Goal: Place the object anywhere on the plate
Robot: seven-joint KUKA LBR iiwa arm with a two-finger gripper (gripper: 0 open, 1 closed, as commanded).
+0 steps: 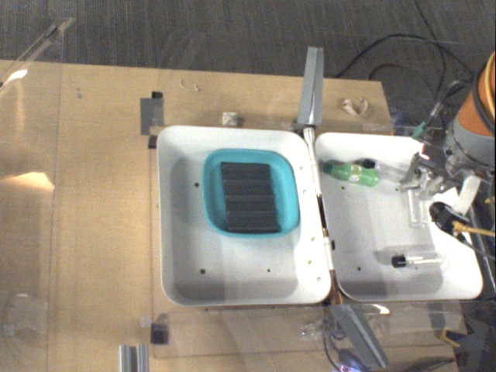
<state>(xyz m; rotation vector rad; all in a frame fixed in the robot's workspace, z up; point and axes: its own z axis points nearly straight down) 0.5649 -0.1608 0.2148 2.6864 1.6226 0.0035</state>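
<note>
**Bottle in right bin, plate in left**

Green bottle [353, 173] lies on its side at the right bin's [364, 246] upper left. Teal plate [288, 200] sits in the left bin [182, 262], holding a dark ridged block [249, 198]. Gripper [422, 196] hovers right of the bottle; can't tell its grip.

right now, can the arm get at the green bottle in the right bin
Probably yes. The green bottle lies flat near the back left corner of the right bin, with nothing on it or touching it. The arm sits over the same bin's right side, and bare bin floor lies between them.
</note>
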